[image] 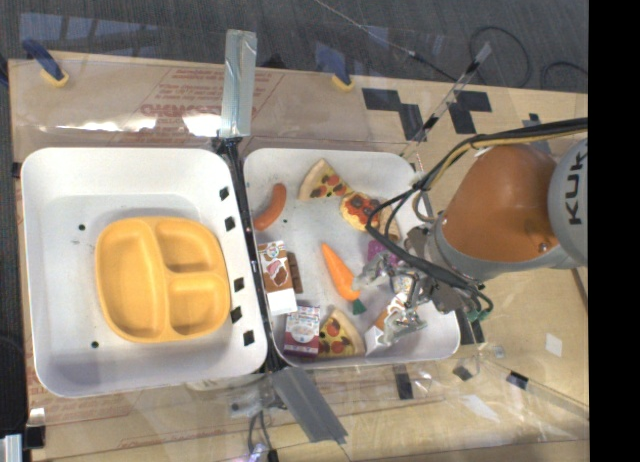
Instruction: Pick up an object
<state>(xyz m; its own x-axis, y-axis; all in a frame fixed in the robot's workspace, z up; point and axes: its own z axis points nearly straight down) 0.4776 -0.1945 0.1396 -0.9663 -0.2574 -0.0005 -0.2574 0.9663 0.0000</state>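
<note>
Readable text: arm lettering only
Grey arm (572,212) shows "KU" at the right edge; faint red print on the worktop (180,100) is illegible.

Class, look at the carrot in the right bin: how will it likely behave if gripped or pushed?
The carrot looks like a moulded toy, so probably stiff and light. Its tapered, rounded shape suggests it may roll or pivot when pushed. Its smooth surface could slip from a grip near the narrow tip.

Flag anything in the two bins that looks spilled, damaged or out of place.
Nothing stands out. The yellow tray sits flat in the left bin; toy foods such as the carrot and sausage lie loose in the right bin.
</note>
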